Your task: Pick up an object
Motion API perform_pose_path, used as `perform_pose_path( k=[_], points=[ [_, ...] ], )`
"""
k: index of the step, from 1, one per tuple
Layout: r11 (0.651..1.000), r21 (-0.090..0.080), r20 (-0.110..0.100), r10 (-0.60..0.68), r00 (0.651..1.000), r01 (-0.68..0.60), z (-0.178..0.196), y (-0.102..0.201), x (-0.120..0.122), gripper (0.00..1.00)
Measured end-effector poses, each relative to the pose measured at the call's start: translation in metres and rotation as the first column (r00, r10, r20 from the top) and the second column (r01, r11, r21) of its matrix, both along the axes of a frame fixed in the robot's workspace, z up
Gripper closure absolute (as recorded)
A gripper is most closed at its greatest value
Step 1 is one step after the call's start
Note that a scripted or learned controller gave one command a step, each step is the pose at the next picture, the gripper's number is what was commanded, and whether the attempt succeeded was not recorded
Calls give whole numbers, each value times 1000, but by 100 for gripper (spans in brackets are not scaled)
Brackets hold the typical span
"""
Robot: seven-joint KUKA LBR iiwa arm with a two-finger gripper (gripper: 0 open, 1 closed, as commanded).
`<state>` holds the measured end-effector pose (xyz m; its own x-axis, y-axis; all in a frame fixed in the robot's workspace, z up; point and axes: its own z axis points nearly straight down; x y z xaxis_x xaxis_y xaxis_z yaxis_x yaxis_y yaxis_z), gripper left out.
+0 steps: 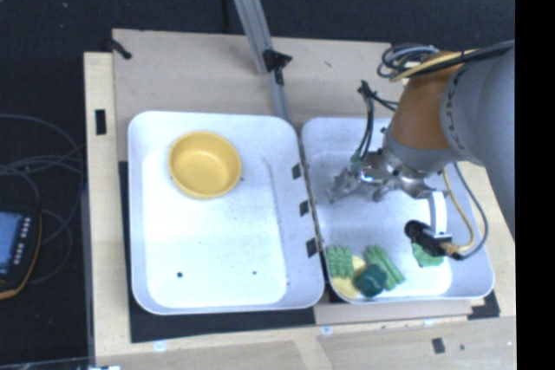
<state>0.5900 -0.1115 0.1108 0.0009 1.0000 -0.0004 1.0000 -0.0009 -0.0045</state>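
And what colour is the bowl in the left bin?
Yellow. The bowl shows clearly in the camera view, sitting in the white left bin.

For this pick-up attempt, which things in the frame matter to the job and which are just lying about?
Belongs to the job:
- gripper, low in the right bin
- green toy pieces heaped at that bin's near edge, likely candidates
- small green piece by the arm's cables

Just lying about:
- yellow bowl in the left bin
- handheld screen off the bench
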Motion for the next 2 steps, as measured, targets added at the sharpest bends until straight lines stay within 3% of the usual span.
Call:
perform_pose_path(
  k=[1,2],
  points=[
    [1000,-1,4,0,1000,0,-11,-1,0,0],
    [1000,1,7,-1,1000,1,1,-1,1,100]
  ],
)
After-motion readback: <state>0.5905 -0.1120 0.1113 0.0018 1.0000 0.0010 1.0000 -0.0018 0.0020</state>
